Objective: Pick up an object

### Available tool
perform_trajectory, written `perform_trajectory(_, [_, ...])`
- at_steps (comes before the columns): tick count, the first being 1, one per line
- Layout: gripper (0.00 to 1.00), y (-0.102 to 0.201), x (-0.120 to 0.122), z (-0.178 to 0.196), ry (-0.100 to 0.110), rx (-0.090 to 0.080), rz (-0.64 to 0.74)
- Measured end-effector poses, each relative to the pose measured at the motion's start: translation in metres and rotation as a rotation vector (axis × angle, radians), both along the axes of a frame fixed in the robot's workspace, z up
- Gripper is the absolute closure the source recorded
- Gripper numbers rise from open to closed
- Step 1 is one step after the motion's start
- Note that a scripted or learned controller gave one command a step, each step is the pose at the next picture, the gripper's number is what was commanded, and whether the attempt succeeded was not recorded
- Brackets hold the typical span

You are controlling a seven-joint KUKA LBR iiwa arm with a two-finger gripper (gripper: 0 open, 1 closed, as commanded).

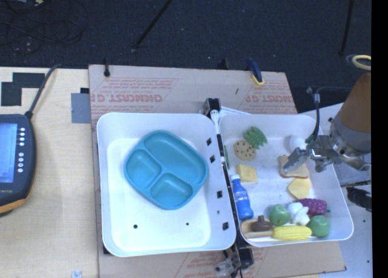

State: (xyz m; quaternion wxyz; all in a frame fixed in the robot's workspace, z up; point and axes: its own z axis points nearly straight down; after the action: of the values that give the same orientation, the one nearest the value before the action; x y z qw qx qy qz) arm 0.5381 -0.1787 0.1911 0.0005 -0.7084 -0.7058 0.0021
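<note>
The end effector (298, 159) hovers low over the toast (293, 170) in the right bin (339, 210); whether it grips, I cannot tell. Best to descend squarely, straddling the toast before closing.

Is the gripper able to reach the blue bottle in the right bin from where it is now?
Probably yes. The blue bottle lies along the right bin's left wall with nothing on top of it. Between it and the gripper only small flat food pieces lie. The close wall may hinder a grasp.
</note>
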Motion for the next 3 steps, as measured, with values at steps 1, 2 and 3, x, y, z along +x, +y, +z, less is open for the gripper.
perform_trajectory(1, [0.0,0.0,-0.012,-0.103,-0.007,0.003,0.004])
perform_trajectory(2, [0.0,-0.027,0.012,-0.014,-0.011,-0.002,0.002])
perform_trajectory(3, [0.0,-0.007,-0.029,-0.103,-0.004,0.004,0.003])
